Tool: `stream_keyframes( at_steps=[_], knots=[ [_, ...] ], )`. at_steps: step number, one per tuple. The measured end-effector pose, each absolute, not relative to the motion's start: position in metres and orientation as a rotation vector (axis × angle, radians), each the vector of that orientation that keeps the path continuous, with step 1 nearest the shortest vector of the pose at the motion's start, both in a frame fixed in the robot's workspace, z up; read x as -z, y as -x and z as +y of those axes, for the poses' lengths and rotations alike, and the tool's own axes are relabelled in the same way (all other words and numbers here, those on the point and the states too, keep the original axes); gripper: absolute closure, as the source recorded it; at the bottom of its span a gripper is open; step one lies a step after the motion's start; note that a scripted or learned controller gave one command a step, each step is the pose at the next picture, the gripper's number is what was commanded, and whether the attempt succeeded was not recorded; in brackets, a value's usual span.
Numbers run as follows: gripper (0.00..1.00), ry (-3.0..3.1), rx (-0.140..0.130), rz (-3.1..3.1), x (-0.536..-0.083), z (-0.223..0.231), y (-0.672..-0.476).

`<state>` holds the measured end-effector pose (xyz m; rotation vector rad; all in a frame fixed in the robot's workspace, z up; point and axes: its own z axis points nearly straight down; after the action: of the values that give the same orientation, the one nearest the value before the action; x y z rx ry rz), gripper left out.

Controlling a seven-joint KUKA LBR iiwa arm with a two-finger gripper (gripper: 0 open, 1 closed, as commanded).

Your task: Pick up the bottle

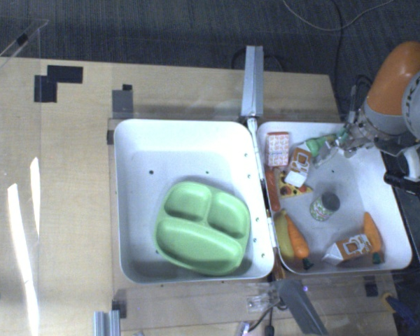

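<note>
Hand [346, 140] sits low at the right bin's [399, 215] far wall; whether it grips anything I cannot tell. Touching it on the left lies the green bottle [319, 146], beside a carton [298, 161].

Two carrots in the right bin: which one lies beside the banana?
The carrot at the bin's near-left corner, touching the banana. The other carrot lies alone near the right wall.

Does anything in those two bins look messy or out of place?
The right bin is a jumble: cartons, carrots, a banana and a can are scattered at all angles. The green bottle lies on its side near the far edge, by the gripper. The green tray in the left bin sits askew.
</note>
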<state>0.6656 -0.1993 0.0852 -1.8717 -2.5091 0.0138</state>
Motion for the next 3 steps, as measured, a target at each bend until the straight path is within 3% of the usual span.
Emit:
stream_keyframes(
  at_steps=[1, 2, 3],
  knots=[
    [0.00, 1.872, -0.014, -2.509, -0.085, -0.199, -0.666],
    [0.00, 1.615, 0.005, -2.705, -0.113, -0.205, -0.626],
    [0.00, 1.639, -0.007, -2.691, -0.093, -0.179, -0.670]
  ],
)
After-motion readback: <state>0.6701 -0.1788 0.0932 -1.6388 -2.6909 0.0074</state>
